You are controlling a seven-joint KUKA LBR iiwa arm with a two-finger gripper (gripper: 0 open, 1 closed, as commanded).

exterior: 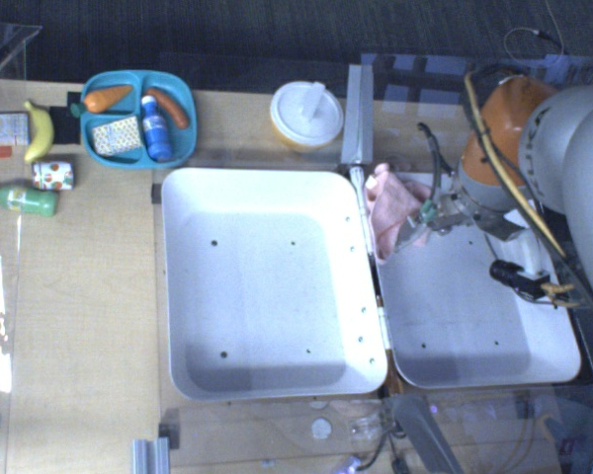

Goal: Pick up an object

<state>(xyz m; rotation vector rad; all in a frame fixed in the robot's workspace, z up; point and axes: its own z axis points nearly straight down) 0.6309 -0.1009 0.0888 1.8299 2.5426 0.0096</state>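
**Hand down at the pink cloth in the right bin**

Nearest me, along the bench edge, sit two shallow white bins side by side. The left bin has a bare floor. The right bin holds a crumpled pink cloth bunched against its far left corner, touching the wall shared with the left bin. My arm reaches in from the right, and the hand sits low just beside the cloth, at its right edge, which I judge to be a grasp attempt. I cannot tell whether it is apart or together, nor whether any cloth is caught. Farther back on the bench stand a white lidded tub, a blue divided tray of toy food, a banana, a small can and a green bottle, all well apart from the bins
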